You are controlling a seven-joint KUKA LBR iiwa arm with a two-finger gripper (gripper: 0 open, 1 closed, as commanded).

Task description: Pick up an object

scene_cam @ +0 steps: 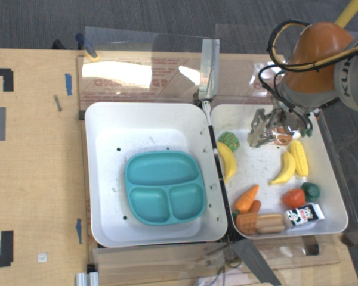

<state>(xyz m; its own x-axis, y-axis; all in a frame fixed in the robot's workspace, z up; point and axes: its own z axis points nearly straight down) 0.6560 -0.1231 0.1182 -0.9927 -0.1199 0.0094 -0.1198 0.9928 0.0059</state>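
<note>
Camera view: my hand [261,133] hovers low in the right bin [331,177], grip state unclear, beside the broccoli [229,140]; I would centre over that piece before descending and closing.

The left shallow white bin [101,177] holds a teal three-compartment plastic tray [165,186]. The right shallow white bin [334,189] holds toy food: a yellow banana [228,160] along its left wall, a carrot [246,199] at lower centre.
</note>
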